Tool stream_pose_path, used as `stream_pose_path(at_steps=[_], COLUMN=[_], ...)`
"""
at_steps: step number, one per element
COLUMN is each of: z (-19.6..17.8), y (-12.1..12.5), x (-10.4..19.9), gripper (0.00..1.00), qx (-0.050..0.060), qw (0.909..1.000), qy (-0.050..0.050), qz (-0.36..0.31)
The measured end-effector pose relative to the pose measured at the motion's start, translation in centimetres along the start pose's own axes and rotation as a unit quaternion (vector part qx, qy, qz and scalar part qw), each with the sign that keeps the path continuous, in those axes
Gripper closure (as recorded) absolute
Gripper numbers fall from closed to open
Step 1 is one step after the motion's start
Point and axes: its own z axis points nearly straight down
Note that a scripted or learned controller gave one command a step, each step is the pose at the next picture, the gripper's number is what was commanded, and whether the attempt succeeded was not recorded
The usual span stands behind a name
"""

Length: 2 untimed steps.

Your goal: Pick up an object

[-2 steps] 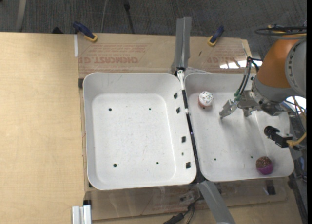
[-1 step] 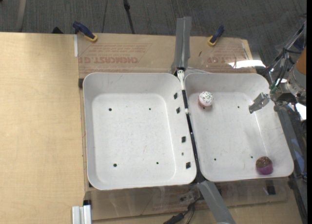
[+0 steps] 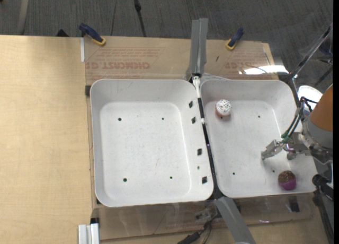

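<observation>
Two shallow white bins are seen from above, side by side on a bench. The left bin (image 3: 143, 142) holds nothing that can be made out. In the right bin (image 3: 249, 184), two small things lie well apart: a white speckled ball (image 3: 223, 107) near the far left corner, and a purple ball (image 3: 287, 180) near the near right corner. The arm (image 3: 320, 115) is reached in from the right, and the gripper (image 3: 275, 150) is poised above the right bin's floor, just beyond the purple ball and apart from it. Its fingers (image 3: 268, 153) appear spread, with nothing between them. Nothing has been picked up yet. By this view, the whole grasp and lift are judged still to be done, the purple ball being the nearer candidate.
</observation>
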Motion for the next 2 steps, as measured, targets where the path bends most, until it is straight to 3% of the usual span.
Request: stream_pose_path(at_steps=[1, 2], z=[-3.83, -4.29], y=[-1.22, -1.23], x=[-0.09, -0.52], gripper=[0.00, 0.00], qx=[-0.003, -0.002], qw=[0.9874, 0.9846], qy=[-0.008, -0.008], qz=[-0.158, -0.175])
